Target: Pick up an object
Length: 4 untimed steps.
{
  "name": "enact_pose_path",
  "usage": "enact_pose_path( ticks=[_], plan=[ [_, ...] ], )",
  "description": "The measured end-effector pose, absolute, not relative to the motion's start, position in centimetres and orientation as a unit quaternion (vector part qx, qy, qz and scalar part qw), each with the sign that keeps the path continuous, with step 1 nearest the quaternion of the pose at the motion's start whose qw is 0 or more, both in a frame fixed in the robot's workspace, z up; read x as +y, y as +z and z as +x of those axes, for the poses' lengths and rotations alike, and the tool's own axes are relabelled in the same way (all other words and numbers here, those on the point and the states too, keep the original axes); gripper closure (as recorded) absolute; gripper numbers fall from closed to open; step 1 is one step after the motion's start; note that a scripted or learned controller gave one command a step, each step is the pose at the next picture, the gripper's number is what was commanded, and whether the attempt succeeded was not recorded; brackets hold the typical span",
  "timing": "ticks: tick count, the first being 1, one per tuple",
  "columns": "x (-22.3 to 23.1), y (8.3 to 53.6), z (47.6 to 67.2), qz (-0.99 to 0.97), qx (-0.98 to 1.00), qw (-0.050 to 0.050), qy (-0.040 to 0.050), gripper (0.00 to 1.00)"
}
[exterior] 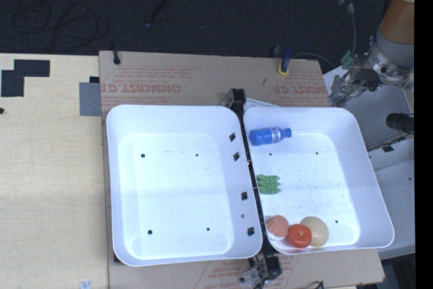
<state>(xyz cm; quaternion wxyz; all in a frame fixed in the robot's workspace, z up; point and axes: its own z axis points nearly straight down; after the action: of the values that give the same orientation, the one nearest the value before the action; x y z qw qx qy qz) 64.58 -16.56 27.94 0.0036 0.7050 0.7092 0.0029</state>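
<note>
The right bin [352,145] holds a blue bottle [269,136] lying on its side near the far left corner. A small green object [268,184] lies by the left wall. At the bin's near edge sit a pink round item [277,225], a red tomato-like item [299,235] and a beige round item [315,230], close together. My gripper [348,86] hangs beyond the bin's far right corner, outside the bin and well away from all objects. The arm's orange band [399,7] shows at the top right.
The left bin [176,186] sits beside the right one, with a black divider strip [245,172] between them. Both rest on a cardboard sheet [203,81]. A dark knob [400,122] sticks out at the right, and cables hang near the arm.
</note>
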Motion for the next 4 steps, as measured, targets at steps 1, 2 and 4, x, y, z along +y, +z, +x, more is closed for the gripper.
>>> enact_pose_path(
  ticks=[1,2,4],
  plan=[
    [-20.6,25.6,59.6,0.708,0.706,-0.002,-0.0019,1.0],
    [-21.4,31.7,58.4,0.707,0.707,0.002,0.0003,1.0],
    [-20.0,16.6,60.2,0.706,0.708,-0.001,-0.0002,1.0]
  ],
)
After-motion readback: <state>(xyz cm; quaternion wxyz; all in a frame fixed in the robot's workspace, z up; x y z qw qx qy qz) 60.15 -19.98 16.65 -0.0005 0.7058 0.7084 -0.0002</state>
